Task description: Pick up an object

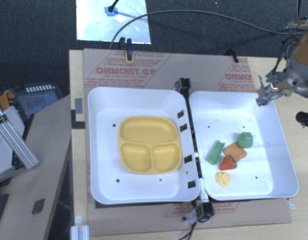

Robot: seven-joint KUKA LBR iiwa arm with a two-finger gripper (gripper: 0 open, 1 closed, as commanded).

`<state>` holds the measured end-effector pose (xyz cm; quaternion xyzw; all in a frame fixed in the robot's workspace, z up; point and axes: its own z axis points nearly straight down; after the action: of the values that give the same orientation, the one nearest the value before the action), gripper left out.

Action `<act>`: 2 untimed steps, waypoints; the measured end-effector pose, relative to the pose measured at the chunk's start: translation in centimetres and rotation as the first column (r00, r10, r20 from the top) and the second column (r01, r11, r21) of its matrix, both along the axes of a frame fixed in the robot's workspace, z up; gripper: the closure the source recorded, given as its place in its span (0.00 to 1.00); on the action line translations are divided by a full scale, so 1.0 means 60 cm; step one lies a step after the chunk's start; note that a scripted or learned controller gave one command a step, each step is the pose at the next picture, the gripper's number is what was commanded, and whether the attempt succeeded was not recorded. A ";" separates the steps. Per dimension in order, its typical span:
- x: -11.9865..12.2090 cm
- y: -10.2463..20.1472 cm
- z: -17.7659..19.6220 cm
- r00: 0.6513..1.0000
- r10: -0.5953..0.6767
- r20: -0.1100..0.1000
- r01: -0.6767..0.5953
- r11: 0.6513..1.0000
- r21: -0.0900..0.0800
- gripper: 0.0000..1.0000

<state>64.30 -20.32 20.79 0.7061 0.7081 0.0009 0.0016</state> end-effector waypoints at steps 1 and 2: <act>-0.027 0.074 0.020 1.000 0.003 -0.003 -0.003 1.000 0.001 1.00; -0.044 0.157 0.009 1.000 0.005 -0.003 -0.004 1.000 0.002 1.00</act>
<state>61.67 -10.90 21.35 0.7045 0.7097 0.0003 -0.0001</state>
